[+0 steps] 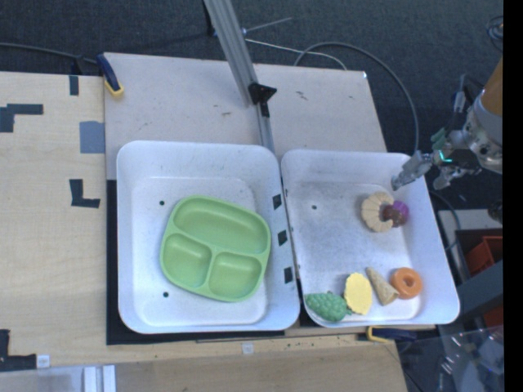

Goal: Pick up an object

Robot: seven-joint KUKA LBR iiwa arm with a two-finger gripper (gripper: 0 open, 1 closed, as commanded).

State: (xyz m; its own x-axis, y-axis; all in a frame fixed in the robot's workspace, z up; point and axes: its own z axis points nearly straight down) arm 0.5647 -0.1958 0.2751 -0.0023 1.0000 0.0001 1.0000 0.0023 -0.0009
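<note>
The right bin [327,219] holds several toy foods. A tan round pastry with a purple top [382,212] lies near its right side. Along the front edge lie a green bumpy piece [327,305], a yellow piece [357,292], a tan wedge [379,286] and an orange ring [406,282]. My gripper [425,170] hangs at the bin's upper right rim, above and to the right of the pastry, with nothing seen between its fingers.
The left bin [139,178] holds a green three-compartment plate [216,248]. A slanted metal pole [237,47] reaches down to the gap between the bins. A blue and yellow clamp [109,75] sits at the bench's back left.
</note>
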